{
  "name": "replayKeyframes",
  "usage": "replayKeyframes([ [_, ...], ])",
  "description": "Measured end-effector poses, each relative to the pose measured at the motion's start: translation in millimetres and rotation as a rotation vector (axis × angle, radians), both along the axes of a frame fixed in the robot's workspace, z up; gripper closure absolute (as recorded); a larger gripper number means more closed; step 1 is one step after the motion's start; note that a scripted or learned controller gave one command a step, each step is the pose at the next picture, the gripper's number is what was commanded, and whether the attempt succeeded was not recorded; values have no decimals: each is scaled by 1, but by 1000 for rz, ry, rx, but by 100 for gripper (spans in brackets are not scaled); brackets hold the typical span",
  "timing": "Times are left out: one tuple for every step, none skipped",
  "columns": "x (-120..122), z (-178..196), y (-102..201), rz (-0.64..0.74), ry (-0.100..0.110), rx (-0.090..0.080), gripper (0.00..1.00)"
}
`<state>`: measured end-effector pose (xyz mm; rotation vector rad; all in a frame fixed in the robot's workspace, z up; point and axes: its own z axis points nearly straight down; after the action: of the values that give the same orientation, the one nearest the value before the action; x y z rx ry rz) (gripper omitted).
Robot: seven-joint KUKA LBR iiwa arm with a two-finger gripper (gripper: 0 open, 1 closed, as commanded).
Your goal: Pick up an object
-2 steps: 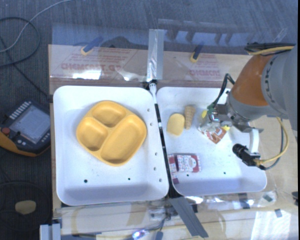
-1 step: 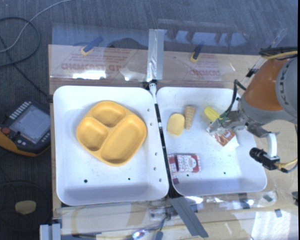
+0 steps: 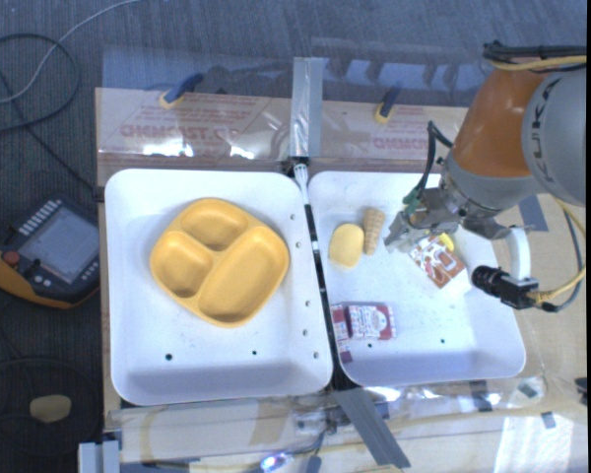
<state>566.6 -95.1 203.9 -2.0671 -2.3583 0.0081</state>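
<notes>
Risk I see: fingers (image 3: 414, 227), whose opening I cannot tell, may slip off the flat red-and-white packet (image 3: 439, 261).

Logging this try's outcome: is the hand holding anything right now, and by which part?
It cannot be told. The hand is low in the right bin beside a red-and-white packet, but no object shows in its grip.

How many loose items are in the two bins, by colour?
Yellow: 2 (divided plate in left bin; small rounded piece in right bin)
Tan: 1 (ridged cone-like piece)
Red and white: 2 (packet; packet by the gripper)
Total: 5
</notes>
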Motion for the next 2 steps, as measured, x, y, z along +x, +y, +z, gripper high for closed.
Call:
replayKeyframes([
  [-1, -22, -5, -272, 5, -2, 100],
  [-1, -21, -5, -272, 4, -2, 0],
])
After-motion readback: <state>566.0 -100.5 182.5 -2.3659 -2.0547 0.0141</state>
